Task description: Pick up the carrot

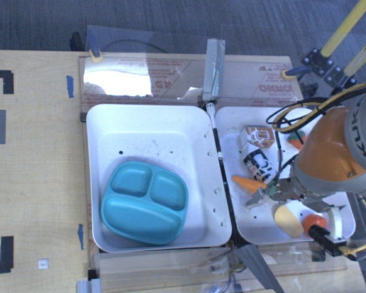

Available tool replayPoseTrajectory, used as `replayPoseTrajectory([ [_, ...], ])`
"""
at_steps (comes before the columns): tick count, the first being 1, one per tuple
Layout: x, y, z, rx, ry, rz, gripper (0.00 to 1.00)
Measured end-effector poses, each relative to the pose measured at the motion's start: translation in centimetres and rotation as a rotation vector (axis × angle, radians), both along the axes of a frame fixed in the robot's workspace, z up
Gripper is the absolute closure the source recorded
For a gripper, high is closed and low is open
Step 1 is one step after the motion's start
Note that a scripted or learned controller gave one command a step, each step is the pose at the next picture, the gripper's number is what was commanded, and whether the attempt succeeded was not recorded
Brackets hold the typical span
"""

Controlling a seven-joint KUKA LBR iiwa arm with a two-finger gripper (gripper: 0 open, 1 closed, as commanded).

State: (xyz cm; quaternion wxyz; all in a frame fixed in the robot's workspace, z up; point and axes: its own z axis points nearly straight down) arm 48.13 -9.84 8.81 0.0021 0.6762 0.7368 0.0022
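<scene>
Carrot: small orange tapered plastic carrot lying in the right white bin, lower centre-right of the frame, pointing left.
Gripper: metal 2-finger gripper just beside the carrot's thick end; whether its fingers are spread or closed, cannot tell.
Left bin: blue 3-compartment plastic tray in the left white bin.
Neighbours: crumpled printed packet, pale round ball.

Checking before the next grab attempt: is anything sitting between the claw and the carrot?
Nothing visible does. The claw hangs in the right bin, right beside the carrot, whose thick end lies next to it. The crumpled packet lies just behind the carrot, not between them.
</scene>
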Motion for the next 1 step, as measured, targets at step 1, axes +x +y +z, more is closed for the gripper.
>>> replayPoseTrajectory([
  [1, 6.83, -0.26, -0.05, -0.002, -0.003, 0.056, 0.0],
])
